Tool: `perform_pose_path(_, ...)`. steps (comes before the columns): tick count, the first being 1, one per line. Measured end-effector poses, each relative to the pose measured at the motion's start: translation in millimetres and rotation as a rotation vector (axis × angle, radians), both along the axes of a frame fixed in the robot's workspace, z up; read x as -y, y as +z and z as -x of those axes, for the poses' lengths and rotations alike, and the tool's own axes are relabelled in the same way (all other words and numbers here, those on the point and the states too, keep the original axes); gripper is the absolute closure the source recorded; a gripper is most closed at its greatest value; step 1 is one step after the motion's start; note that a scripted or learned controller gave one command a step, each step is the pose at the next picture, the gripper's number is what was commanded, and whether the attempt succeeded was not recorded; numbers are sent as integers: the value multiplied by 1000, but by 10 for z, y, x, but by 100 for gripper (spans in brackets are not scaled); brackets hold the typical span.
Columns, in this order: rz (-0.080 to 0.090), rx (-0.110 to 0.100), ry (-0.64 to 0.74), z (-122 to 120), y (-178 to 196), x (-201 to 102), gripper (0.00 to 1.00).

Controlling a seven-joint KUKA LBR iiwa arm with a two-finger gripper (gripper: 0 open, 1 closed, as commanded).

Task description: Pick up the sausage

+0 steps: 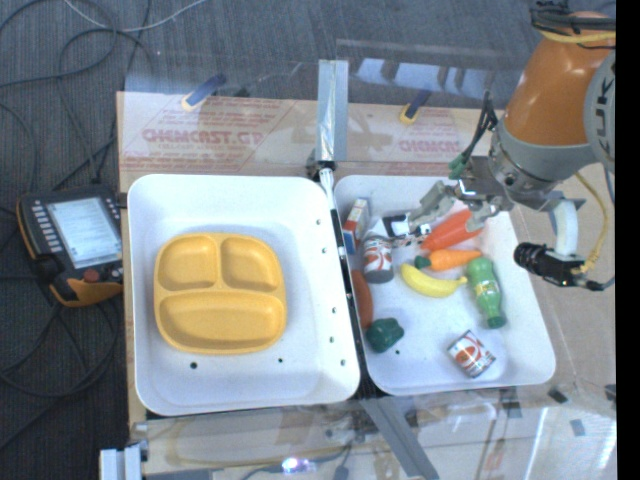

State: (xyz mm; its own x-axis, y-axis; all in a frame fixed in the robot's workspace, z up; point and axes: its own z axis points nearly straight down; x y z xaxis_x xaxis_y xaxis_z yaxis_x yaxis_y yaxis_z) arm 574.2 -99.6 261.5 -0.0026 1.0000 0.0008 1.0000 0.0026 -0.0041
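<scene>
The sausage (pixel 361 299) is a reddish-brown stick lying along the left wall of the right bin (pixel 530 368), just below a small red and white can (pixel 376 258). My gripper (pixel 452 201) hangs over the upper middle of that bin, right above an orange carrot (pixel 450 230). It is well to the right of the sausage and further back. Nothing shows held in it.
Around the sausage lie a dark green vegetable (pixel 383 334), a banana (pixel 432 281), a second carrot (pixel 456 259), a green bottle (pixel 485 291), a tipped can (pixel 470 354) and a small box (pixel 355 216). The left bin (pixel 150 368) holds a yellow divided plate (pixel 220 292).
</scene>
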Motion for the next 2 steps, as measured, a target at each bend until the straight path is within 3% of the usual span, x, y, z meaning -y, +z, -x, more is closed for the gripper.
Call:
perform_pose_path(1,2,1,56,-124,-394,953,0)
perform_pose_path(2,-1,2,42,-585,-1480,1190,0)
